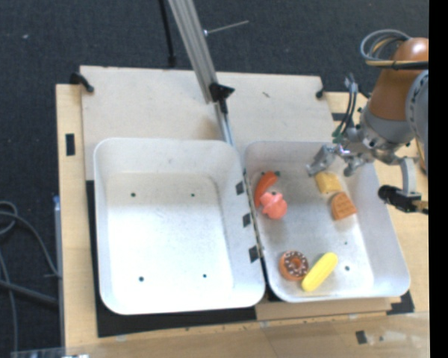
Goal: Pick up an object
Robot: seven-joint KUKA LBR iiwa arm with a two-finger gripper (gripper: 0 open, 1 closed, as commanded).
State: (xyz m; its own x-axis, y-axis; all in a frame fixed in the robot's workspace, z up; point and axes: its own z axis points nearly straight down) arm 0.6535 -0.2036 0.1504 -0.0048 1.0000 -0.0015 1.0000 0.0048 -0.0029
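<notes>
Fingers of the gripper (333,160) look spread, with nothing between them, and they hang over the upper part of the right bin (384,263). Just below them lies a small yellow piece (327,182), and beside that an orange block (343,206). Near the bin's left wall rests a pink toy (270,199); at the bottom are a donut (293,265) and a yellow corn cob (319,271), touching each other. The left bin (119,155) is beside it. To grasp well, I think the gripper should go straight down around the yellow piece, centered, and close only when low enough.
</notes>
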